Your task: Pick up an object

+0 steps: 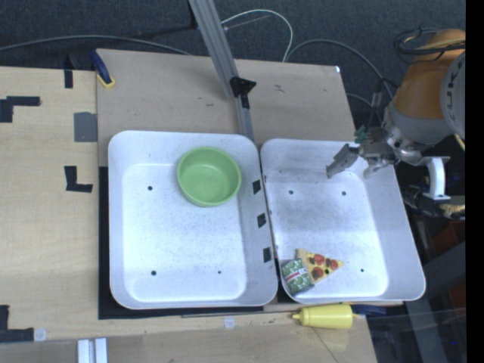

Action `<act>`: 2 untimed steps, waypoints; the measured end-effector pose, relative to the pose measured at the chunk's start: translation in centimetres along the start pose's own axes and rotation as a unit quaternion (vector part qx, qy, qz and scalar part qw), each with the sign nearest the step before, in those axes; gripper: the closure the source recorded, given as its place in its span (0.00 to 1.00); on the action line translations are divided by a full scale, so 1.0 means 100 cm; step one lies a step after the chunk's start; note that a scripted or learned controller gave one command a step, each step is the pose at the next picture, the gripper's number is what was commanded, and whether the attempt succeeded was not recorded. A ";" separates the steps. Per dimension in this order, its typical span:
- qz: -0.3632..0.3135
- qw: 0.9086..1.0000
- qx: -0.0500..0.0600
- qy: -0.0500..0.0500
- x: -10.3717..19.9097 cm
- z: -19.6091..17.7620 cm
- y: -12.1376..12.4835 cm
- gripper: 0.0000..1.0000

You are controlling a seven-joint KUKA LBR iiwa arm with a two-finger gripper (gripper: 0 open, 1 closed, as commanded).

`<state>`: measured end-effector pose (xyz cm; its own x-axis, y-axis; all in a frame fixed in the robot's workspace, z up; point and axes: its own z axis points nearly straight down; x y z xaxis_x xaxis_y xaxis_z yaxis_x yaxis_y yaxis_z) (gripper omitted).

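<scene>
A: From the camera view, what is hard to read?

B: The arm (431, 89) comes in at the right and is cut off by the frame edge; its orange band shows, the rest above it is out of sight; the gripper (354, 162) hangs over the upper part of the right bin (393, 225); two fingers splay apart, one pointing left and down, the other shorter beside it; nothing lies between them, so it holds nothing

A: And the things to pick?

B: A pizza slice toy (321, 264) lies flat near the right bin's lower left corner; touching its left side is a small green packet (296, 275), its print too small to read; a green bowl (209, 176) sits upright in the upper middle of the left bin (136, 263); a yellow bottle (327, 317) lies on its side on the bench just below the right bin's front rim, outside it

A: Room to move?

B: The middle and right of the right bin's floor are bare; the pizza slice toy is well apart from the gripper; a grey pole (219, 44) slants down to where the bins meet
</scene>
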<state>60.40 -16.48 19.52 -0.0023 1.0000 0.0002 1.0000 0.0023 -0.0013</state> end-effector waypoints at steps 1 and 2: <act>0.000 1.000 0.000 0.000 0.000 0.000 0.000 0.00; 0.000 1.000 0.003 0.000 0.010 0.059 -0.004 0.00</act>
<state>59.97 -15.49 13.67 -0.0021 1.0000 0.0007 1.0000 0.0021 -0.0072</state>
